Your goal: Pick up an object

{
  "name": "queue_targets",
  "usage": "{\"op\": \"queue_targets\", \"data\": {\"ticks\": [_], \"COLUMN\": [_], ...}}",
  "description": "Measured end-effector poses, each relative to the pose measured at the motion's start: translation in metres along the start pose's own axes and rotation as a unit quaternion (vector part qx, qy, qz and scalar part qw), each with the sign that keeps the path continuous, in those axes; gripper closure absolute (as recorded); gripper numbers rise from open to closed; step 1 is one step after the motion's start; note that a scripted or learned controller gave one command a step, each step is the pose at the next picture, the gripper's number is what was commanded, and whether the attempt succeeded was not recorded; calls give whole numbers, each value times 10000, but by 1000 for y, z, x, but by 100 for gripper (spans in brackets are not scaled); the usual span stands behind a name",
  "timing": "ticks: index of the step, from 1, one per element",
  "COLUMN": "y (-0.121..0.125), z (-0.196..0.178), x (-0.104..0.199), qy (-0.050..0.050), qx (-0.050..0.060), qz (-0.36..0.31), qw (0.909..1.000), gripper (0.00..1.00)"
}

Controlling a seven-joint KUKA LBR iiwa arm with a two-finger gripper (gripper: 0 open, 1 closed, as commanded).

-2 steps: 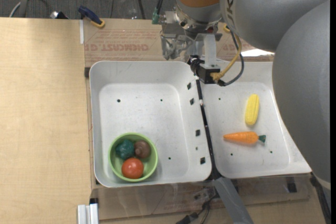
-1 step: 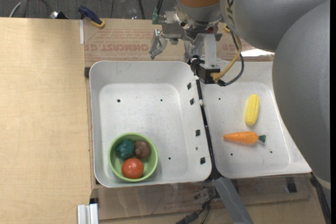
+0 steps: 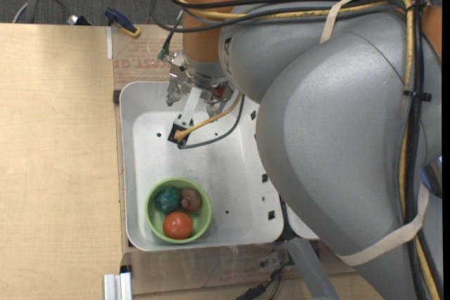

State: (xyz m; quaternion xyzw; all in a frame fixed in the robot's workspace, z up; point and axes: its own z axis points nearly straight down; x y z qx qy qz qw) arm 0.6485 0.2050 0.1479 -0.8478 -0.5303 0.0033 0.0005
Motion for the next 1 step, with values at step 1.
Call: {"op": "queue_targets", "data": {"ticks": [1], "y": [-109], "z": [9], "x": [-51], "qy": [4], "qx": [-4], "qz": [86], "qw": [10000], "gripper": [0]}}
